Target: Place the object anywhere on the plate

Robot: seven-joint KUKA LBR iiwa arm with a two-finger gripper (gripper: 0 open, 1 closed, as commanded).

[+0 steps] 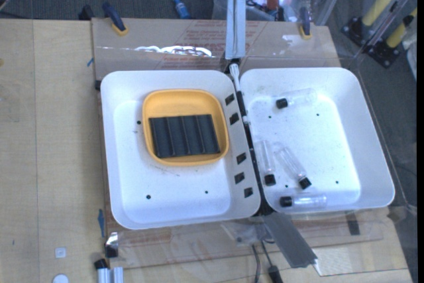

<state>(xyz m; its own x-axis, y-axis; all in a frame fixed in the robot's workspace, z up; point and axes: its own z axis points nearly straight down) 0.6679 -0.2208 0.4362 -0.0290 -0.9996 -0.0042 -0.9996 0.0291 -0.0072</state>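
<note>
The dark ribbed slab [184,135] is already lying flat inside the yellow plate [152,105]; it is looking stiff, light and matte, likely best pinched across its short sides along a groove. Right of the plate, clear black-capped vials [289,162] are lying scattered, probably slippery. Reddish print on the sheet [199,33] behind the plate is too blurred to read, and I cannot tell how the jaws are standing.

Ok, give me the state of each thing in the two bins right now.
yellow plate: upright in the left bin, already loaded
dark ridged block: lying flat on the plate
clear vials with black caps: lying on their sides, loose in the right bin; exact number hard to tell
</note>
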